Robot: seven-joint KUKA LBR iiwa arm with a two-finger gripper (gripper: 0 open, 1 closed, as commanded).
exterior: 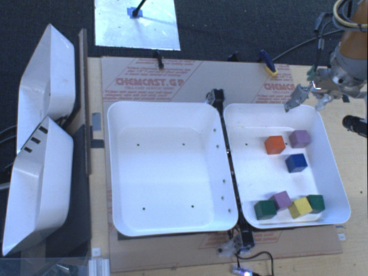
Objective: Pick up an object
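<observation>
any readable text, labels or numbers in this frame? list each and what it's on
"CHEMCAST GP" in red, on the brown sheet under the bins, behind the left bin.
The same red print repeats behind the right bin; just "CHEM" is clear there, the rest is cut off.
Fainter red lines below each logo: too small to read.
Red print on the sheet's front edge: blurred, unreadable.
No text readable on the coloured blocks or the gripper.
</observation>
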